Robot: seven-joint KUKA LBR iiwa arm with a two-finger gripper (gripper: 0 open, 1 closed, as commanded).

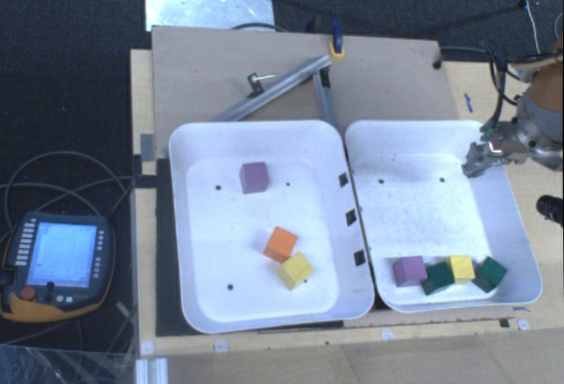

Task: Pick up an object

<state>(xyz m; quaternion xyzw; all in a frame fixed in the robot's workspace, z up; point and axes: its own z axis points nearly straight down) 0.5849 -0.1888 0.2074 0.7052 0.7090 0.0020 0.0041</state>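
Looking down from the camera view, the small grey two-finger gripper (pixel 478 158) is seen over the far right edge of the right shallow white plastic bin (pixel 423 197), with nothing held; how wide it stands cannot be told. Four little blocks are lined up along that bin's near wall: a small purple cube (pixel 409 269), a dark green block (pixel 435 276), a yellow cube (pixel 462 267) and another dark green block (pixel 490 273). They are probably light, hard and not slippery. The purple cube is best taken by its flat sides, since one side is free.
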